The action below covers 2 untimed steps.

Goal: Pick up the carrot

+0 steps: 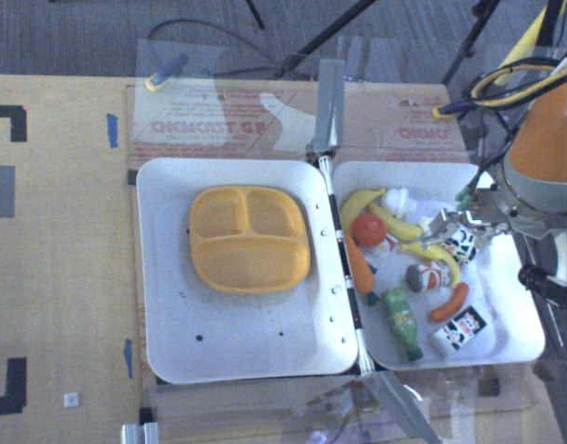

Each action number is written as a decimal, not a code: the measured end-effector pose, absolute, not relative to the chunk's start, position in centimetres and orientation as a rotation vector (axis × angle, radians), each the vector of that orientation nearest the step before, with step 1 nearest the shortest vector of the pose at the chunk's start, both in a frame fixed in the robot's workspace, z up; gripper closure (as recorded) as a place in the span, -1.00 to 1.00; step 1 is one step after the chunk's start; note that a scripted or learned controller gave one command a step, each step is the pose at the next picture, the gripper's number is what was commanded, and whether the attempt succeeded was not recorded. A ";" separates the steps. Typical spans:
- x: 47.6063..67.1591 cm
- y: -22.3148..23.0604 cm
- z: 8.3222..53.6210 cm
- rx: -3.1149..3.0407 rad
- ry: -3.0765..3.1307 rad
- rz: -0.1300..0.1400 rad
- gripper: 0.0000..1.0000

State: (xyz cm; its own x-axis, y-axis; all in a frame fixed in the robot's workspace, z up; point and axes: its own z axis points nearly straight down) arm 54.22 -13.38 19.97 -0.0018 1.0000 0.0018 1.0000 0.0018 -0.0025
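The carrot lay against the left wall of the right bin, tight beside the tomato and near the green bottle; a descent there risked striking the wall or nudging a neighbour instead. The gripper hovered near that bin's upper right corner, and whether it stood wide or narrow could not be told. Bananas, a sausage and a milk carton crowded the same bin. The left bin held a yellow divided plate.
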 end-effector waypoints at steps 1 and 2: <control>53.8 -14.6 9.0 -2.426 -1.996 -0.001 -1.00; 58.9 -18.0 8.5 -2.454 -1.964 -0.001 -1.00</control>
State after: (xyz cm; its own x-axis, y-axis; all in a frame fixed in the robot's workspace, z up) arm 58.92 -18.02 8.53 0.2191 0.9757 -0.0001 0.9757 -0.2191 0.0015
